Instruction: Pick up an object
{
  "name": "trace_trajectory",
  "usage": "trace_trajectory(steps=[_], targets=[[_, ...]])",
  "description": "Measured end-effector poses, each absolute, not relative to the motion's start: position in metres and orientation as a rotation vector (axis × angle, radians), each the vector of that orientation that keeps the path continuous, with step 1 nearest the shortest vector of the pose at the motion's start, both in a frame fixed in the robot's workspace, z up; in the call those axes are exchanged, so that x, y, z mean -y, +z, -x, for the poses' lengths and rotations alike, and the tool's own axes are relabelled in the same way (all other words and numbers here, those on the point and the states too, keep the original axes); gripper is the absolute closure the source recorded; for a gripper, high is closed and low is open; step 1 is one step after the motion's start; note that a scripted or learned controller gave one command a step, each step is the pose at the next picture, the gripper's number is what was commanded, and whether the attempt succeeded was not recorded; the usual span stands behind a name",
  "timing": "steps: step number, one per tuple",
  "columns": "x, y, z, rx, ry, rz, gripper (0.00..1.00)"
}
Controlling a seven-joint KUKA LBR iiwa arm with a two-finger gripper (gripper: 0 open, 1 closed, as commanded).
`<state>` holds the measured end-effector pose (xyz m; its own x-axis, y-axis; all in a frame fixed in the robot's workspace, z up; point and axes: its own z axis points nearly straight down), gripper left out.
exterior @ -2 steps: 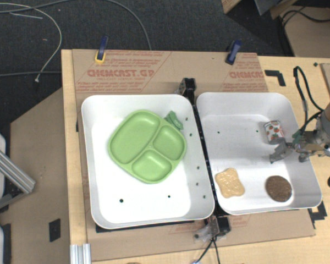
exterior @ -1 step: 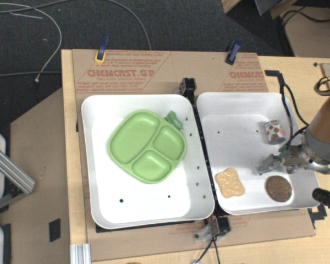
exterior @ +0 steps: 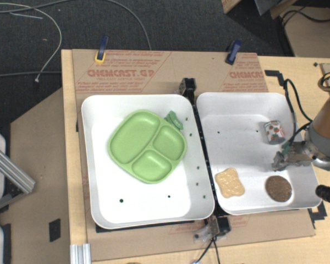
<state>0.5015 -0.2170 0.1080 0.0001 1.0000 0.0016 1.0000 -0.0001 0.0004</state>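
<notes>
Nothing lifted yet; grasp left to do. Claw (exterior: pixel 280 161) low over the right bin (exterior: pixel 231 106) at its right wall, state of its tips impossible to tell. Nearest candidates: round, grainy brown cookie (exterior: pixel 278 187) just below; small glossy printed cup (exterior: pixel 273 131) just above; lumpy tan cracker (exterior: pixel 230 182) further left. Smooth green plastic divided plate (exterior: pixel 147 146) in the left bin (exterior: pixel 99 164).

A single fixed camera looks down on the desk (exterior: pixel 154 65) from above, tilted at a slant. It sits far enough back to take in both white bins, the left bin (exterior: pixel 93 147) and the right bin (exterior: pixel 236 109), with dark floor beyond. The arm (exterior: pixel 324 131) enters from the right edge, perhaps cropped there.
</notes>
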Motion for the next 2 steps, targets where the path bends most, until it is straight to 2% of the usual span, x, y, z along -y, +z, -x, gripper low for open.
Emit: trace_trajectory(steps=[1, 2], targets=[[0.216, 0.155, -0.495, 2.225, -0.003, 2.224, 1.0], [0.214, 0.214, -0.505, 2.229, -0.005, 2.224, 1.0]])
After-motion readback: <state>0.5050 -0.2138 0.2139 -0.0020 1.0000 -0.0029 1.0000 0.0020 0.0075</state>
